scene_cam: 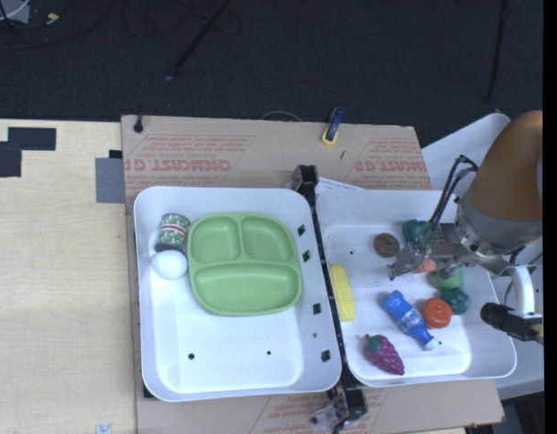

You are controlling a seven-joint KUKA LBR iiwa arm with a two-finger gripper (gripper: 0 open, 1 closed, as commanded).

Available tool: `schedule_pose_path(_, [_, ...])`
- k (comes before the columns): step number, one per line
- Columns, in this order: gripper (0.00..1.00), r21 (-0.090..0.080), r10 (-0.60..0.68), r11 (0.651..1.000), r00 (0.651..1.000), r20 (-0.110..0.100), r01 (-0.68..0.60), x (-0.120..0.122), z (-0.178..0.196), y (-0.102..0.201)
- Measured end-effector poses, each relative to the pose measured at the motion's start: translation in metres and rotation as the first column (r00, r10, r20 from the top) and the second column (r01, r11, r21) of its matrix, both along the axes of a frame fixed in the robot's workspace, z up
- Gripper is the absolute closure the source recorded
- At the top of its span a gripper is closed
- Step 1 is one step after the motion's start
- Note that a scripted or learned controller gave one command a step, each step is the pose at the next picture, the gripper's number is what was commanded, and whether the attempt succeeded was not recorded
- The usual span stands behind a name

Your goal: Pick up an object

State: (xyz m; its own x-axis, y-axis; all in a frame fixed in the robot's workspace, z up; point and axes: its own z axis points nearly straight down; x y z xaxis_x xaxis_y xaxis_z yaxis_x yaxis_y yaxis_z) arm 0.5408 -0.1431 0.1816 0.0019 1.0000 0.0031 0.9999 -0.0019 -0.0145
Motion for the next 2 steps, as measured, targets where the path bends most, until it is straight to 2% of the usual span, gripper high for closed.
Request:
schedule_pose_path(1, [0.00,-0.002,0.002,1.000,1.000,0.011,-0.002,0.003,0.006,0.000])
schedule_pose_path(2, [0.00,-0.001,0.004,1.000,1.000,0.008,-0.004,0.005,-0.038,0.006])
